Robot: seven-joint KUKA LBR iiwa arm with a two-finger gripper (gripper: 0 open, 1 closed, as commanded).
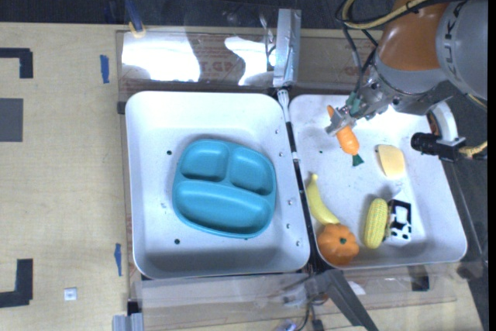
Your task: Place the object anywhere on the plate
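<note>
The blue plate point(225, 186), with divided compartments, lies in the left bin point(147, 120). A small orange carrot point(349, 141) with a green tip is at the upper left of the right bin point(449, 190). My gripper point(342, 118) comes down from the upper right and is shut on the carrot's upper end. Orange shows on both sides of a finger point(355, 105). The carrot slants down and to the right from the fingers. It is well to the right of the plate, across the wall between the bins.
The right bin also holds a yellow banana point(319, 201), a small orange pumpkin point(339, 243), a corn cob point(376, 222), a pale yellow block point(391, 161) and a black-and-white object point(400, 219). A clear panel point(201, 50) stands behind the left bin.
</note>
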